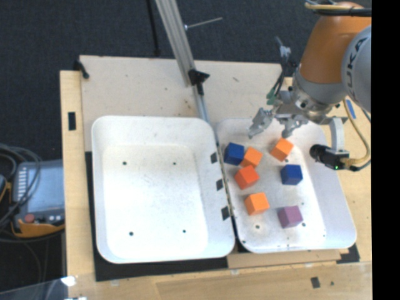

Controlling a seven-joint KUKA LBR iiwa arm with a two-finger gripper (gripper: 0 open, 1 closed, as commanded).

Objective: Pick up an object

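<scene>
Writing: part of the maker's name, the letters "UK", is read on the grey arm [359, 55] at the right edge; no other lettering is made out.
Bins: two shallow white bins are counted side by side on the desk [125, 83], a left bin [103, 167] and a right bin [328, 224].
Blocks: seven small cubes are counted, all in the right bin.
Orange: four are seen, one orange block [282, 149] just below the fingers, a second [252, 157] touching the blue one at its left, a third, redder [246, 177], just under that, and a fourth [257, 202] nearer the front.
Blue: two are seen, one blue block [234, 153] by the bin's left wall and another [291, 174] toward the right.
Purple: one purple block [289, 216] is seen near the front right.
Gripper: the gripper [275, 127] is hung over the back of the right bin, beneath the orange band [328, 42].
Fingers: they are spread apart, and nothing is seen between them.
Nearest block: the upper orange block is found just beside the right finger, resting on the bin floor.
Surroundings: one slanted metal rail [178, 36] is seen behind the bins, and one handheld pendant [34, 192] left of the desk.
</scene>
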